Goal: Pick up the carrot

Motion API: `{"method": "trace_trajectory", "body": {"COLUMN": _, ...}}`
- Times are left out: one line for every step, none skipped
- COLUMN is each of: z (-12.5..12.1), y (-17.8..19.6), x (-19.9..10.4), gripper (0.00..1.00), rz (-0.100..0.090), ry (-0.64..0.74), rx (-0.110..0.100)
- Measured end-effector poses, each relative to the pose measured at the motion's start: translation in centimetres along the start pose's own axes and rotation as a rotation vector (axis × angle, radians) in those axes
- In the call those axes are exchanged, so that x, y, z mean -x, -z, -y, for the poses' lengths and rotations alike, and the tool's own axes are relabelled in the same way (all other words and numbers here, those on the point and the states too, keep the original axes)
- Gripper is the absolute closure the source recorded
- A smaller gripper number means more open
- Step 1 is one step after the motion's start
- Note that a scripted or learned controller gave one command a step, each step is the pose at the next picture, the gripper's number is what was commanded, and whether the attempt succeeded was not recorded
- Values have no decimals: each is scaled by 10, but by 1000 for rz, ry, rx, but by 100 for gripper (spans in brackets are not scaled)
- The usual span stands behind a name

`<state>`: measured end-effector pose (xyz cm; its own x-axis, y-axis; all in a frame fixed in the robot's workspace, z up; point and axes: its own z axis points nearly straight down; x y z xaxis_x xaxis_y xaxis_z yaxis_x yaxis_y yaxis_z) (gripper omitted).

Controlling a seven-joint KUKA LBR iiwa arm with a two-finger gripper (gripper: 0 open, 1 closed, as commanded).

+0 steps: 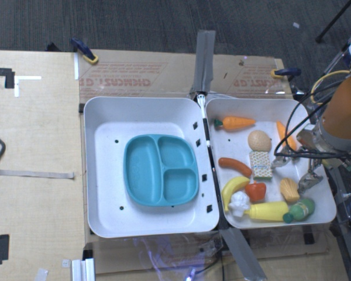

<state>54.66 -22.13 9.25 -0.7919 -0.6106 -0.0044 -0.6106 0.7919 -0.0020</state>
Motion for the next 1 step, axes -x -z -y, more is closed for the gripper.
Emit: {"method": "trace_trajectory", "body": {"z": 1, "y": 11, "x": 3, "gripper": 100, "rz": 5, "ry": 3, "rx": -5}}
